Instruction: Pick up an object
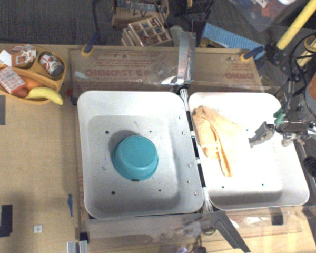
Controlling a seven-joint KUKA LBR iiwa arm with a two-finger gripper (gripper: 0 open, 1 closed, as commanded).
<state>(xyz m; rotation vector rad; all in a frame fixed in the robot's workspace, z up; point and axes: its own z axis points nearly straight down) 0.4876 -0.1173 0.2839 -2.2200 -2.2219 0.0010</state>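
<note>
A teal bowl (136,157) sits upside down in the middle of the left bin (95,109). A crumpled orange cloth (215,136) lies along the left side of the right bin (263,191). My gripper (259,135) hangs over the right part of the right bin, to the right of the cloth and apart from it. Nothing shows between its fingers.
A yellow tray (21,88) with a banana, cans and small boxes stands at the far left of the bench. A cardboard wall (131,70) runs behind both bins. Cables and the arm's mount crowd the right edge.
</note>
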